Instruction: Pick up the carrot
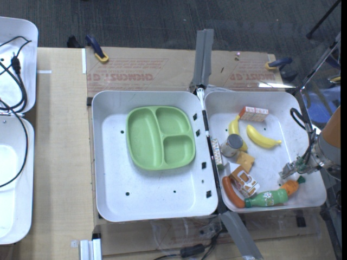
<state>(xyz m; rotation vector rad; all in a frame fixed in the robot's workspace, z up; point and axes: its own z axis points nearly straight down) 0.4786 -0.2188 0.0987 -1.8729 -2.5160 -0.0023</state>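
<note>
- The surface (59,145) is pale wood with brown cardboard (162,69) along its far edge; past that lies dark carpet (162,10).
- Two white bins sit side by side: the left bin (108,199) carries a green tray (161,137), the right bin (282,156) holds the clutter.
- The carrot (291,188) lies at the right bin's near right corner, touching the green bottle (267,199).
- The hand (295,168) hovers just above the carrot; I cannot tell how wide it stands.
- Judgement: descend straight onto the carrot's middle, clear of the bottle and the bin wall, and close across its width.
</note>
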